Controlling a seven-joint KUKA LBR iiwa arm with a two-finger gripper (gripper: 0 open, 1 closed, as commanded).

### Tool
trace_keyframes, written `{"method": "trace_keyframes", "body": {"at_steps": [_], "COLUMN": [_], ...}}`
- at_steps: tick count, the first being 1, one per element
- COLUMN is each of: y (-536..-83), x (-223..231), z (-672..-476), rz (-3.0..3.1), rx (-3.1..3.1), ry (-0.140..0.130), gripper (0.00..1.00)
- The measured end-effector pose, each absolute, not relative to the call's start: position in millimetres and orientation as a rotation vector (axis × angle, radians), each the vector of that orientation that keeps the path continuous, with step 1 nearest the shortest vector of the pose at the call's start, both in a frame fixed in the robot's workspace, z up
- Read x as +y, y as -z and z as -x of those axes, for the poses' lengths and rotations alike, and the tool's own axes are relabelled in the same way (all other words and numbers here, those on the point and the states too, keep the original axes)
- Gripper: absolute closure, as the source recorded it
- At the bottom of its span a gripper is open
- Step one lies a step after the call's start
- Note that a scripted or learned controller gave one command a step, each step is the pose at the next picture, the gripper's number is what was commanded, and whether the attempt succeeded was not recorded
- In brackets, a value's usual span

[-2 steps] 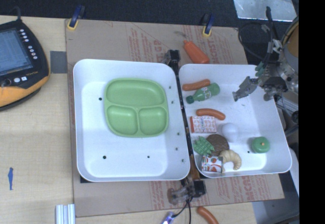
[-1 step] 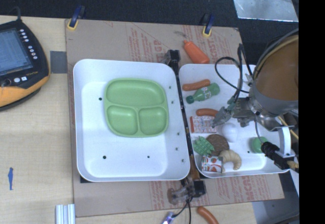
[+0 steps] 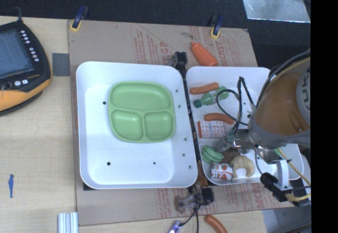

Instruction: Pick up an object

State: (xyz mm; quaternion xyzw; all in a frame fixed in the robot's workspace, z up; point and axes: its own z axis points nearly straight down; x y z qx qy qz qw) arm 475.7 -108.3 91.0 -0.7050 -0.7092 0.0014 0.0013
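The gripper hangs low in the right bin, just above the croissant and a green toy; whether the jaws are released or clenched I cannot tell. Better to descend straight over one item, avoiding neighbours.

hand low, arm overhead

A single camera, fixed above the pale wooden bench, looks down at a slant, near enough to hold the left shallow white bin and the right shallow white bin whole. The bench's far edge meets dark floor; the grey, orange-banded arm enters from the right.
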Motion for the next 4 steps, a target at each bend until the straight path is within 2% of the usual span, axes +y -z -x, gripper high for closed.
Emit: {"method": "trace_keyframes", "body": {"at_steps": [1,2,3,4], "y": [-91.5,-101.4,-156.8,-91.1], "x": [-103.9,-105.3,-116.4,-99.6], "z": [-501.6,-501.8,-525.4,-488.5], "rz": [2.213,2.208,2.217,2.212], "rx": [-2.227,-2.235,-2.223,-2.227], "ry": [-0.004,-0.007,-0.003,-0.005], "gripper": [0.0,1.0,1.0,1.0]}}
